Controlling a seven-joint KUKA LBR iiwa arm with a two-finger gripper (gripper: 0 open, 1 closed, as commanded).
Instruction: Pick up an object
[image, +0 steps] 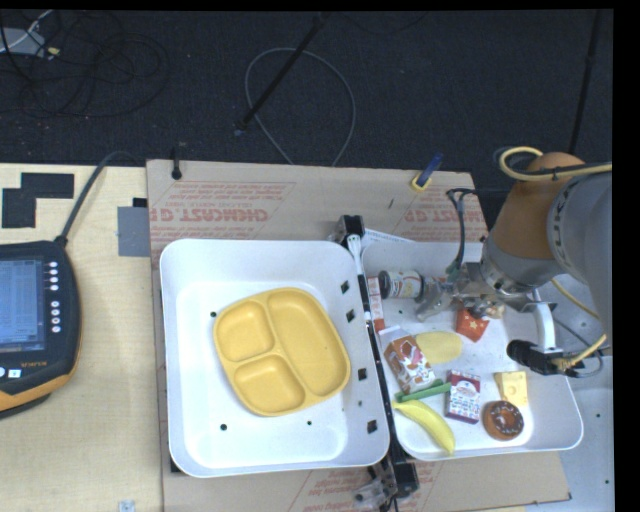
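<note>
you see the arm (560, 225) reaching in from the right, its gripper (470, 300) low over the back of the right bin (570, 425); you cannot tell how its hand is set. a small red object (472, 324) lies just beside it, a small bottle (400, 286) lies left of it. nearer you lie a pale yellow piece (440, 347), a red packet (410, 363), a banana (430, 424), a donut (502, 420) and a cheese wedge (514, 386). the left bin (190, 400) holds a yellow divided plate (280, 350).
</note>
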